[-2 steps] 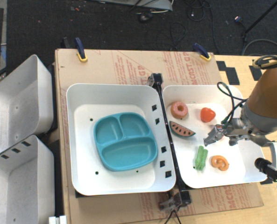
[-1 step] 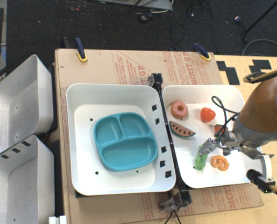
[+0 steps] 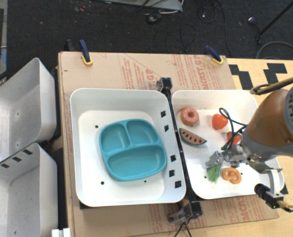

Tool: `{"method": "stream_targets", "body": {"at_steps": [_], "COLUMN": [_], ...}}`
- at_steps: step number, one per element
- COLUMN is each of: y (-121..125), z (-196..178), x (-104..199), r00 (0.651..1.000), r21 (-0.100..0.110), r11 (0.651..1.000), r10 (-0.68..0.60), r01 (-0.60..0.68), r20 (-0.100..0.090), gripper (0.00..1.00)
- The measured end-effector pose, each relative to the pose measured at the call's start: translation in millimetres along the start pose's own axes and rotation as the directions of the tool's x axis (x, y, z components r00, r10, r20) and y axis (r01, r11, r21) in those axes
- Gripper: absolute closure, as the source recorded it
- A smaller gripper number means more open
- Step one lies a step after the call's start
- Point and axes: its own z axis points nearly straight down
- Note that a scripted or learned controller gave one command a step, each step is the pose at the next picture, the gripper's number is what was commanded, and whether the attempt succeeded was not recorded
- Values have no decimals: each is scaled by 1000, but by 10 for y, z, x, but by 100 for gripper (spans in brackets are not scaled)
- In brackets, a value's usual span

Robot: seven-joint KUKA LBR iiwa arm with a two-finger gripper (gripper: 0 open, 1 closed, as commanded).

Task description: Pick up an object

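Gripper (image 3: 219,161) low in the right-hand bin (image 3: 205,98), reaching in from the right beneath the orange wrist band; the metal tips sit directly over a small green leafy piece (image 3: 213,174), touching or nearly touching it. Whether the jaws are parted or closed on anything cannot be told at this angle, as the wrist body hides most of them.

Just right of the green piece lies an orange ring-shaped toy (image 3: 230,175), partly under the arm. Farther up the bin: a watermelon slice (image 3: 192,137) near the centre divider, a pink doughnut (image 3: 189,116) above it, and a red tomato-like piece (image 3: 219,121) to the right. The left-hand bin (image 3: 79,107) holds a teal divided plate (image 3: 132,149), well apart from the gripper.

Handling, as judged: all are probably light, hollow plastic play food, stiff and smooth, so slip is the main risk, not breakage. The green piece looks thin and flat, offering little to pinch; take it across its narrow stem. The ring offers a surer hold across one side of its rim.
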Motion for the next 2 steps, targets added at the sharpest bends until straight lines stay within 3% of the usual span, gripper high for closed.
{"method": "stream_targets", "body": {"at_steps": [1, 2], "y": [8, -71], "z": [-116, -685], "x": [-1, -38], "r00": [1000, 1000], "r21": [-3, -7], "r11": [1000, 1000], "r10": [2, 0], "r01": [-2, 0], "r20": [1, 3], "gripper": [100, 100]}}
